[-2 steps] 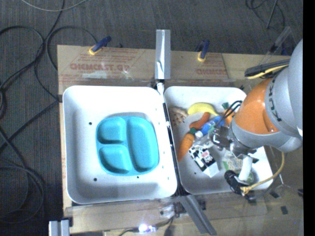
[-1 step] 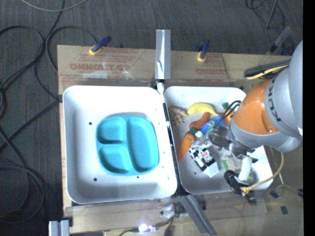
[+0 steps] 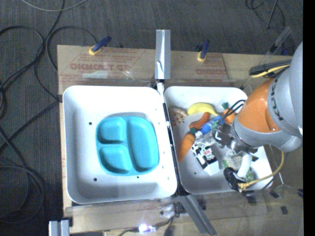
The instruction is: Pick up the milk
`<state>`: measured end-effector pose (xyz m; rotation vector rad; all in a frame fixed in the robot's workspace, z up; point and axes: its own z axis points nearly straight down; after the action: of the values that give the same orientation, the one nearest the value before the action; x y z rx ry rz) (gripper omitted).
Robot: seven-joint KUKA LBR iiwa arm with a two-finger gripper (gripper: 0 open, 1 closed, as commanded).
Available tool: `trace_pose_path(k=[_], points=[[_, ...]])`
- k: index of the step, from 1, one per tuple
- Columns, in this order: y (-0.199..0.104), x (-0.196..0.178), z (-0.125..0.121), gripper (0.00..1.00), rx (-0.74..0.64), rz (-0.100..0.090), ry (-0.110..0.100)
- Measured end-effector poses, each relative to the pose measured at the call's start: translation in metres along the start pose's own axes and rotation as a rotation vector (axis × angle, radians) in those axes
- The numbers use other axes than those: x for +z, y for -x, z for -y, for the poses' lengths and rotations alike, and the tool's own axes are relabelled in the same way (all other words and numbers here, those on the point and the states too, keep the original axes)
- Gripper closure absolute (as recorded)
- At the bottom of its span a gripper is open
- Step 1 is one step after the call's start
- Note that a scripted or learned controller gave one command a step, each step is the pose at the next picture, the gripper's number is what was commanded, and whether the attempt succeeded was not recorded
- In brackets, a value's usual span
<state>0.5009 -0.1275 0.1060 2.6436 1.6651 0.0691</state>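
Note:
The milk (image 3: 205,156), a small white carton with black and red print, lies on its side in the middle of the right bin (image 3: 197,183). My gripper (image 3: 218,133) hangs low over the bin just up and right of the carton, close to its upper edge. The grey and orange wrist hides the bin's right part. Nothing is visibly held.
A yellow banana (image 3: 201,108) lies at the back of the right bin. An orange carrot (image 3: 186,144) lies left of the milk, near the dividing wall. A green item (image 3: 249,174) peeks out under the wrist. The left bin (image 3: 78,132) holds a blue divided plate (image 3: 128,144).

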Motion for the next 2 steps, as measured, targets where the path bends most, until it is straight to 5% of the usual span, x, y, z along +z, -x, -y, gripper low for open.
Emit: trace_pose_path(k=[1,2], points=[[-0.0027,-0.0151,-0.0056,1.00,-0.002,-0.003,0.017],[-0.0005,-0.0130,-0.0044,0.00,0.001,0.000,0.013]])
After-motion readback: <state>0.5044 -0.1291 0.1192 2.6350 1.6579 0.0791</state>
